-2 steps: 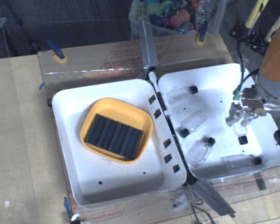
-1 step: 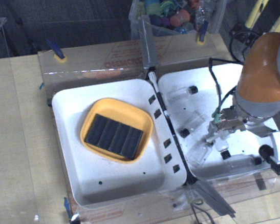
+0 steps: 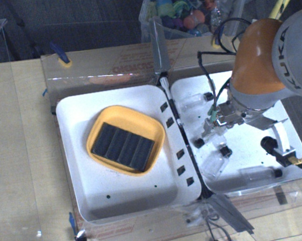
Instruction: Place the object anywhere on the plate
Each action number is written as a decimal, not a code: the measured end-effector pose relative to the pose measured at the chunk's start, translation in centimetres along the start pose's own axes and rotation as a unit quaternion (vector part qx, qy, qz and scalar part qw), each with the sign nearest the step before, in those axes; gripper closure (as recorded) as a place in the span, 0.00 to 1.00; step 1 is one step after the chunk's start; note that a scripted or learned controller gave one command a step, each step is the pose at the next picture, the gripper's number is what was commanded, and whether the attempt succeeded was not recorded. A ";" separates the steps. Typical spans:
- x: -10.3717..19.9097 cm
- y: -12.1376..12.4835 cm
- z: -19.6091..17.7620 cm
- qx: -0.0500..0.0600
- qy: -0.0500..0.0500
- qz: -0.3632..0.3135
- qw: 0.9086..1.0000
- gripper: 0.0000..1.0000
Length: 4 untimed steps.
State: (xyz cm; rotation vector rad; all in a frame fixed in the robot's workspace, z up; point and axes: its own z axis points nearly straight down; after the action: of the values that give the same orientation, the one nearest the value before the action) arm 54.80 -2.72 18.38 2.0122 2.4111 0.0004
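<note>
A black ridged rectangular object (image 3: 123, 145) lies flat on the yellow plate (image 3: 149, 124) in the left bin (image 3: 83, 171). It rests inside the plate's rim, slightly askew. My gripper (image 3: 211, 146) hangs over the right bin (image 3: 247, 173), near the divider between the bins and well to the right of the plate. Its two black-tipped fingers (image 3: 198, 141) stand apart with nothing between them. The grey arm with its orange band (image 3: 257, 63) reaches in from the right above the gripper.
A raised divider with black clips (image 3: 177, 138) separates the two bins. Black cables (image 3: 209, 75) loop over the right bin's back. A clear box of colourful toys (image 3: 190, 0) stands behind the bins.
</note>
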 end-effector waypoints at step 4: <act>17.0 6.9 -0.1 -0.001 0.000 -0.267 0.964 1.00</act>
State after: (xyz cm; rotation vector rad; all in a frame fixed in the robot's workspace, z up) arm 58.55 15.21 18.46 1.2958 2.8586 0.0032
